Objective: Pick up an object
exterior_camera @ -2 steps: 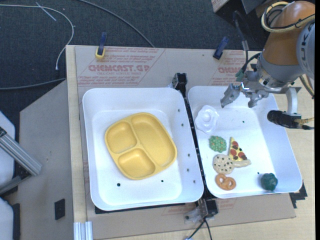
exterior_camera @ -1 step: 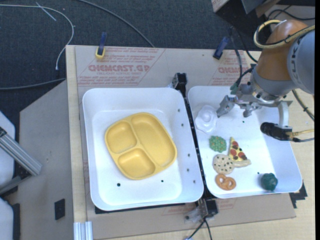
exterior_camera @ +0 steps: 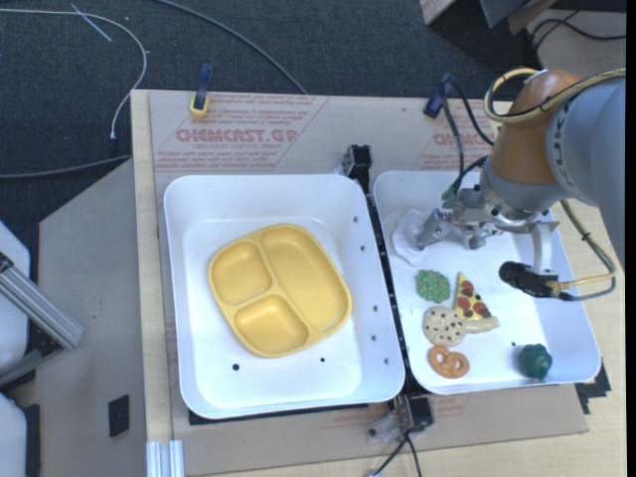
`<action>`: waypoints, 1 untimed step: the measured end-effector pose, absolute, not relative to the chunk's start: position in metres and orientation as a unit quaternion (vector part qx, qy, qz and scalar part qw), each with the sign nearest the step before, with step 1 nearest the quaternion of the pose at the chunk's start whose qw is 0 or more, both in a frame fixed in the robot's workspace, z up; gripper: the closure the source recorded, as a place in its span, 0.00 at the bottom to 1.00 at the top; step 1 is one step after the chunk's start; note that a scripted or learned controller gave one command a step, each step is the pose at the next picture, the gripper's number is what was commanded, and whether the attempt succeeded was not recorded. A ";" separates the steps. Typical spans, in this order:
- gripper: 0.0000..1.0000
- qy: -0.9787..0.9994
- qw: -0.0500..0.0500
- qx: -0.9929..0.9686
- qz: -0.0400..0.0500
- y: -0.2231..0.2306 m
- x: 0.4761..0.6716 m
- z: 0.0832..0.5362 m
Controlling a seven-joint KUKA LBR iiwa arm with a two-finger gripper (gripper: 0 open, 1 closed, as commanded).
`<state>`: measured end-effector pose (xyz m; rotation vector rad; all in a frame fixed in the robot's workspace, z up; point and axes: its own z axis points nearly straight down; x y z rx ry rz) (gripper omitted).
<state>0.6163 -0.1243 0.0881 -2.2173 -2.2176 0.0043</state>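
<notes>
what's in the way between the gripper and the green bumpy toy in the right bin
Nothing visible. The gripper is over the right bin's upper part; only bare white floor lies between it and the green bumpy toy. The pizza slice and cookie lie beyond it.

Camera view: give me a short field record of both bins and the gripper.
left bin: holds a yellow divided plate
right bin: broccoli piece, pizza slice, cookie, pretzel, dark green lump
gripper: over the right bin's far end, apart from the food pieces
task state: nothing lifted yet
</notes>
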 end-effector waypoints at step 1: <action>1.00 -0.707 0.000 -0.707 -0.001 -0.124 0.618 0.103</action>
